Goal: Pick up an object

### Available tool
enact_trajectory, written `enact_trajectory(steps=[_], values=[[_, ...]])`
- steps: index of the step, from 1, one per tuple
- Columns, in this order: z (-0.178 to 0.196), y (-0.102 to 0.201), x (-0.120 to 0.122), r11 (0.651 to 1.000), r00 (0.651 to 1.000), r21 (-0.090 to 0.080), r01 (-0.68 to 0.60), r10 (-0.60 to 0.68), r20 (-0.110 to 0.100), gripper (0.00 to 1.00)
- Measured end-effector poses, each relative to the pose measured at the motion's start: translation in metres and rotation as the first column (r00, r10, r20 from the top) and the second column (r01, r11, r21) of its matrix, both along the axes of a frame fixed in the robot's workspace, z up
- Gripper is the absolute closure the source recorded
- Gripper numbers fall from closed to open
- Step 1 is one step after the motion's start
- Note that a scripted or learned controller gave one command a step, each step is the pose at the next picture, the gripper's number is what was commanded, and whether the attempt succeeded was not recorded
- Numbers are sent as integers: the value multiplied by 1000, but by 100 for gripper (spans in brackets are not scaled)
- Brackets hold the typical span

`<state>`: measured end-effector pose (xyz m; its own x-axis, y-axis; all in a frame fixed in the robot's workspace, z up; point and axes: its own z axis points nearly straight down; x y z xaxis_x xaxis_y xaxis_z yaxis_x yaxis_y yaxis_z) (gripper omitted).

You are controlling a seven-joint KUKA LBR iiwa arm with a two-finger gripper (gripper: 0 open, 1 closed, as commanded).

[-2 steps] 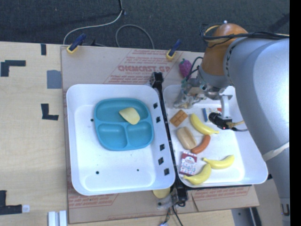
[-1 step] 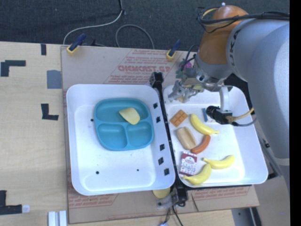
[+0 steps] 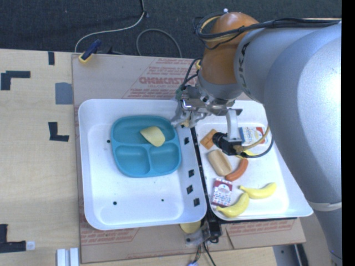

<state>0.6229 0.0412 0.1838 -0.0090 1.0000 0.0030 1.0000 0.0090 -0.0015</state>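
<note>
The gripper is hovering above the divider right of the blue tray, probably choosing; its opening I cannot tell.

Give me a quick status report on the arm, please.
Gripper low over the divider between bins. Nothing seen held. Bread roll, sausage and bananas lie loose in right bin.

A yellow chip lies in the top compartment of the blue tray in the left bin. In the right bin lie a bun, a sausage, a red carton, two bananas and an orange wedge, close together.
</note>
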Motion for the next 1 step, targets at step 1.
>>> enact_trajectory(steps=[1], values=[[0, -55, 9, 1000, 1000, -5, 12, -12, 0, 100]])
